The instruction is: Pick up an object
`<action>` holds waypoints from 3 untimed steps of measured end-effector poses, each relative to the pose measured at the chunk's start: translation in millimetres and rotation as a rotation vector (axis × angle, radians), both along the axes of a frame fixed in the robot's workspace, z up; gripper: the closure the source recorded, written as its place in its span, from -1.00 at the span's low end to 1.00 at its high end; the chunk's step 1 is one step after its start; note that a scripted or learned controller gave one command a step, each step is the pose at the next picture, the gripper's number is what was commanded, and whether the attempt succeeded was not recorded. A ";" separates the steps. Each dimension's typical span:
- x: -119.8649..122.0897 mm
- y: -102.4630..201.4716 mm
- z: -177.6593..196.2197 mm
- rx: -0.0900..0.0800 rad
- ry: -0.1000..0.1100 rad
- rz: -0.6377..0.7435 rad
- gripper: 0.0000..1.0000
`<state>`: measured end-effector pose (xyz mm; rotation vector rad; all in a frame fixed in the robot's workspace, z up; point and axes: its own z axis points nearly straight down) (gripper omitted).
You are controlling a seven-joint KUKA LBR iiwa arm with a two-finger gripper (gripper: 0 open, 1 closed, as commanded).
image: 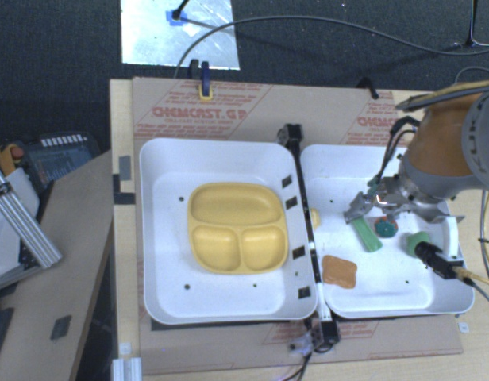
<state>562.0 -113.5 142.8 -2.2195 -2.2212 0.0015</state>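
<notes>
My gripper (363, 210) hangs low over the middle of the right bin (387, 296), with the arm coming in from the right. Just below it lies a green stick-shaped piece (367, 235), slanted, its upper end at the gripper's tip. A small teal round object (385, 228) sits right beside the stick, partly under the wrist. A green round object (418, 241) lies further right. A flat orange-brown piece (340, 271) rests near the bin's front left. I see nothing lifted off the bin floor.
The left bin (161, 236) holds a yellow divided plate (235, 226). A small yellow thing (314, 217) peeks out at the divider between the bins. Bare floor shows at the right bin's back left and along its front.
</notes>
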 end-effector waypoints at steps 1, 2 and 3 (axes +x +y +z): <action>0.0 0.5 -52.0 0.000 0.000 0.000 -1.00; 1.2 0.0 -38.9 -0.001 -0.004 0.000 1.00; -6.1 2.2 9.3 -0.001 -0.006 0.001 1.00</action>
